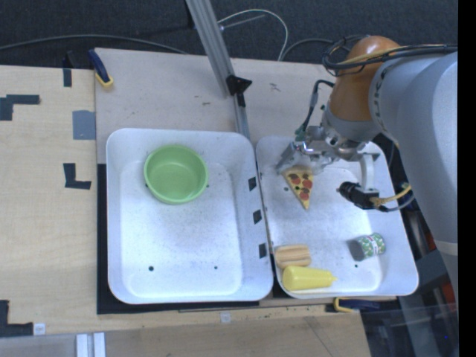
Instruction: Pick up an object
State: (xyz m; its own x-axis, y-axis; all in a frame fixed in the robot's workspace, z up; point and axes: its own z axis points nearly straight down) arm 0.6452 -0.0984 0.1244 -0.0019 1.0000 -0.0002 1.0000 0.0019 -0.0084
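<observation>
In the right bin (394, 274), a toy pizza slice (302, 187) lies flat near the upper left corner. My gripper (296, 156) hangs just above the slice's wide crust end, touching or nearly touching it. The grey arm with its orange band (364, 58) reaches in from the right over the bin's top edge. Along the bin's front edge sit a tan bread roll (292, 255) and a yellow fruit-like piece (307, 277). A small green and white can (370, 245) lies on its side at the right. A green bowl (175, 173) stands in the left bin (119, 274).
A slanted metal pole (216, 43) comes down to the bench just behind the gap between the bins. A black cable connector (355, 193) hangs from the arm over the right bin. A blue and yellow clamp (100, 69) grips the bench's far left corner.
</observation>
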